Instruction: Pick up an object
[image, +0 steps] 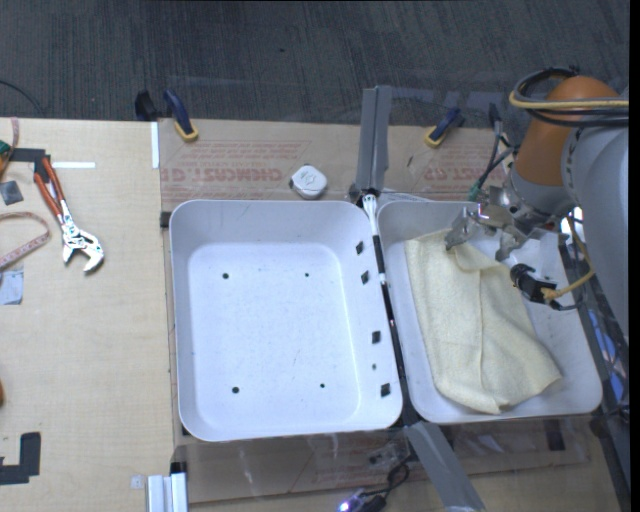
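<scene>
gripper: I see it low over the right bin's far edge, at the top corner of the towel; I can't tell whether it is open, closed or gripping cloth.
arm: comes in from the right, orange band above the wrist.
towel: cream, crumpled, covers most of the right bin's floor, far corner bunched just under the gripper.
right bin: white, holds the towel.
left bin: white, touches the right bin along the middle edge.
bench: wrench near its left edge, well apart from both bins.
</scene>
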